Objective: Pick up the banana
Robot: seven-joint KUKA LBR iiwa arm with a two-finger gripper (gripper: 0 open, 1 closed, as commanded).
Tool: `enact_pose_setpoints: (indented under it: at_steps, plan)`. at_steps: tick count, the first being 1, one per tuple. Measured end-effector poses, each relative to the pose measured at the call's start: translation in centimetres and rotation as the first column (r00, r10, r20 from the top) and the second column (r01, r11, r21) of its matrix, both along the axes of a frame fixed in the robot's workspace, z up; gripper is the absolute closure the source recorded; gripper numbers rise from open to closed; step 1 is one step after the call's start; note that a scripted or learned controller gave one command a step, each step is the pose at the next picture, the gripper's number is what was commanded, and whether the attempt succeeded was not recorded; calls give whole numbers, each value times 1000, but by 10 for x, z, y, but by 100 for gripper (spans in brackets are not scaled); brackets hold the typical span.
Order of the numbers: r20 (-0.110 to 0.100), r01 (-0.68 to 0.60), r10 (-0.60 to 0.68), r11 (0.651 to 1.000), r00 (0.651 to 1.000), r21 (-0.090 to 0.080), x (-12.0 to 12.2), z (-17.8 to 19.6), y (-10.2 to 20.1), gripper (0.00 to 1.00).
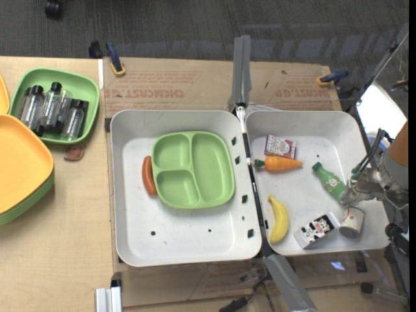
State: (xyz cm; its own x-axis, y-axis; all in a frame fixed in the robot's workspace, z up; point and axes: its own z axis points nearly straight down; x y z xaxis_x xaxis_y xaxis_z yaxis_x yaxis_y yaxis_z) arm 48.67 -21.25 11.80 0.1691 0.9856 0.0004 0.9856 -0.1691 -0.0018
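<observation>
You've got the banana (279,219) lying loose in the right bin (338,242); pincer (364,188) grip state—can't really tell.

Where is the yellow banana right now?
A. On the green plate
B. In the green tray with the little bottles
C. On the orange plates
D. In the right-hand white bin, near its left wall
D: the banana lies on the floor of the right bin, close to its left wall, below the carrot.

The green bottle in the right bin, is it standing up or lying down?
Lying down: the green bottle rests on its side on the right bin floor, cap toward the upper left.
</observation>
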Motion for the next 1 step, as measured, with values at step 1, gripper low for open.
enact_pose_setpoints:
  at_steps: [1]
  plan:
    - [0, -43, 43, 999, 999, -1, 10, 66, 48, 100]
